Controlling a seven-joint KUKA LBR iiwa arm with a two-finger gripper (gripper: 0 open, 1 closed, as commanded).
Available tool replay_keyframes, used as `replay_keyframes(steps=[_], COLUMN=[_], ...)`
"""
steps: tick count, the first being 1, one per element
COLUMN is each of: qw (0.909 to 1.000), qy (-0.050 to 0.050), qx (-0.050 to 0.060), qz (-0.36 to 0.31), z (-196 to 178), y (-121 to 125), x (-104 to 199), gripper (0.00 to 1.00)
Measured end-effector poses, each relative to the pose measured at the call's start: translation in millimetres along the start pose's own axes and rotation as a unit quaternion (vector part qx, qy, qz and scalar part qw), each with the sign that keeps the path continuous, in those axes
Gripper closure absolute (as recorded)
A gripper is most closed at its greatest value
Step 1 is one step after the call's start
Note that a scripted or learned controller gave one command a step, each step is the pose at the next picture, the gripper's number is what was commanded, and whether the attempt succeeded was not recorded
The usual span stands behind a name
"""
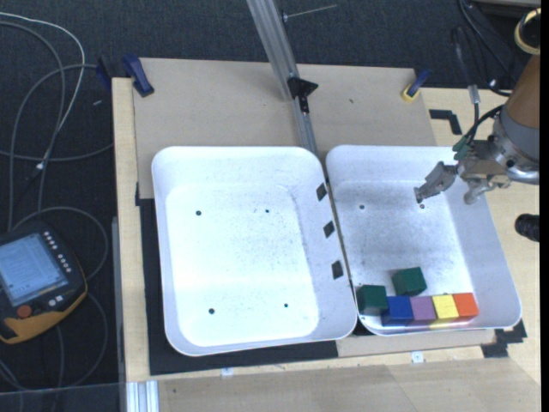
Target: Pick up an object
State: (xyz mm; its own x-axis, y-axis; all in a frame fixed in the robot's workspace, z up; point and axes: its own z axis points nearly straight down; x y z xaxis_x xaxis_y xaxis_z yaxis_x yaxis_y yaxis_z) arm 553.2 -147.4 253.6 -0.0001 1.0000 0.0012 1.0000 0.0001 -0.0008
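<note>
Coloured blocks [418,303] line the right bin's [480,230] near edge; tool [446,189] open, empty.

Gripper [453,187], fingers spread and holding nothing, hangs above the right bin [377,230]; coloured blocks [420,303] lie at its 6 o'clock.

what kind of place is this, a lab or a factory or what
Most likely a robotics lab test bench: two shallow white bins on a clamped board, small coloured blocks gathered in the right bin, loose cables on dark carpet, and a teach pendant lying at the left.
</note>
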Motion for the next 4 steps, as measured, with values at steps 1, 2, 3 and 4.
replay_keyframes(steps=[1, 2, 3, 4], qw=[1.0000, 1.0000, 1.0000, 1.0000], qy=[0.001, -0.001, -0.001, -0.001], qx=[0.005, 0.000, -0.002, -0.003], qz=[-0.001, 0.001, -0.001, -0.001], z=[112, 157, 154, 120], y=[0, 40, 62, 74], x=[34, -7, -7, -14], gripper=[0.00, 0.00, 0.00, 0.00])
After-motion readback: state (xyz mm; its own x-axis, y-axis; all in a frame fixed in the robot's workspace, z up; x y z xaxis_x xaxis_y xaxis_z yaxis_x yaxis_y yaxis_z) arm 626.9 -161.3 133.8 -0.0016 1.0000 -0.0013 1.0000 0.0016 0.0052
